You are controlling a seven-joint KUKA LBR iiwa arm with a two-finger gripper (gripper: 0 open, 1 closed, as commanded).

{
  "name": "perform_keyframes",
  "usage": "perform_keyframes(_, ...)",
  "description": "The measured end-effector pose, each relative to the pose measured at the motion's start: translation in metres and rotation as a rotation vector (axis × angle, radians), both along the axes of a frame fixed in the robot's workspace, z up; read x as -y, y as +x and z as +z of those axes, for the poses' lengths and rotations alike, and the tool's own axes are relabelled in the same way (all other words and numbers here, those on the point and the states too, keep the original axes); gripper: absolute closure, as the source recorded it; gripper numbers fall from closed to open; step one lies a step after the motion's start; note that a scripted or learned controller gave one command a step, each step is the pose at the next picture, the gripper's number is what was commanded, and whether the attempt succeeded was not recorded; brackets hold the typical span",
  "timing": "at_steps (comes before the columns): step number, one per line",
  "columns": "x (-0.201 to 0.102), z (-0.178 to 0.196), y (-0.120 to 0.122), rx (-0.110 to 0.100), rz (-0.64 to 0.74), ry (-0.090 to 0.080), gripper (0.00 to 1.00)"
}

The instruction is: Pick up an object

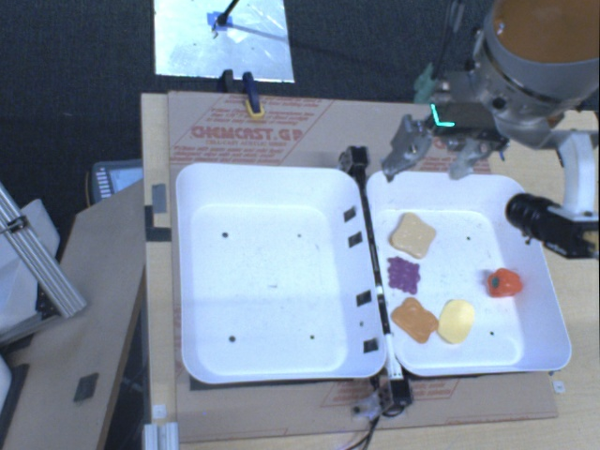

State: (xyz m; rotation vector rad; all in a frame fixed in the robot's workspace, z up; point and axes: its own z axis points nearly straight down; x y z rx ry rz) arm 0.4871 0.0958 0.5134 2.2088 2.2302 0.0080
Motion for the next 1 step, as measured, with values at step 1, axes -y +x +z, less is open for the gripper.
perform_keyframes(1,-0.0002,0.0115,0.0005,0.003,0.006,0.001,1.00)
